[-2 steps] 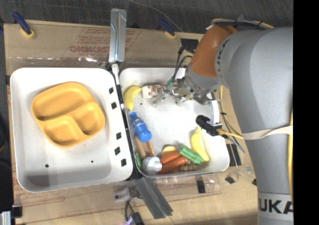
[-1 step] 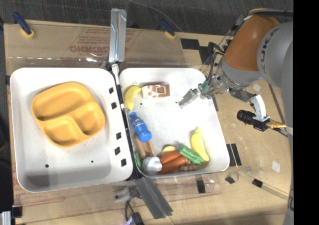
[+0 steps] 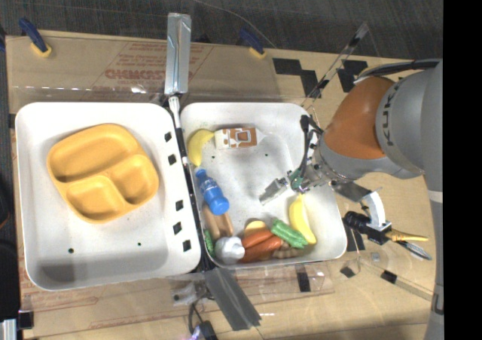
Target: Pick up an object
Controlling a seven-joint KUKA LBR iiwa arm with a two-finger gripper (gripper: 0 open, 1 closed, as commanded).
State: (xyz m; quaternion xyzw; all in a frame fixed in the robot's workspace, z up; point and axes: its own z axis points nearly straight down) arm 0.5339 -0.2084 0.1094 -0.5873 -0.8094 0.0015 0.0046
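The jaws (image 3: 290, 182) hang over the right bin (image 3: 280, 116) just above the banana (image 3: 300, 218) near its right wall, whether open or shut I cannot tell; the banana looks light, smooth, likely slippery, best pinched across its middle, its lower end hidden among piled toys.

Right bin (image 3: 248, 114), contents:
- Toy banana (image 3: 300, 219), yellow, lying near right wall, long axis roughly up-down.
- Blue bottle (image 3: 212, 192) along left wall, white cap.
- Small brown-and-white box (image 3: 235, 138) near far wall, beside a yellow rounded piece (image 3: 198, 146).
- Near wall: green pepper-like piece (image 3: 290, 234), red-orange sausages (image 3: 258, 243), wooden stick (image 3: 218, 224), packed touching.
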